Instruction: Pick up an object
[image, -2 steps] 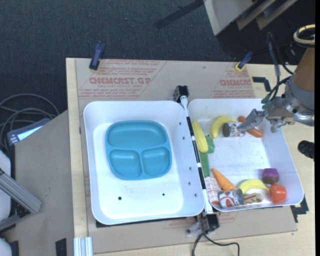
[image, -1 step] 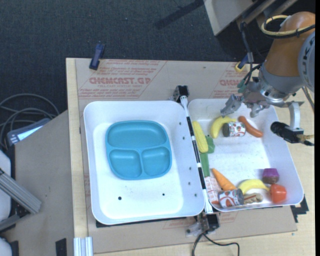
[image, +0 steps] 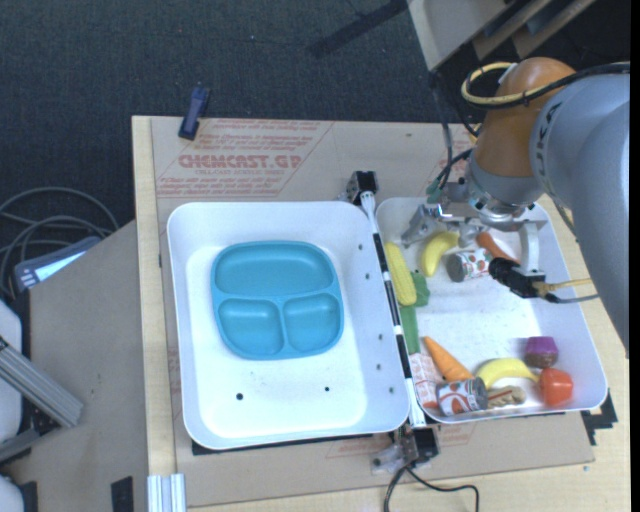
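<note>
Target the small banana (image: 433, 254) lying at the far end of the right bin (image: 480, 320), touching the little can (image: 466, 266), just beneath the gripper (image: 476, 234) (grip width impossible to tell), and descend straight, avoiding the corn cob (image: 400, 272) left.

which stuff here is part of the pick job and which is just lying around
In play: gripper, banana, small can beside it, right bin with corn, carrot, tomato.

Lying about: blue tray in left bin, blue clip, cables.
</note>
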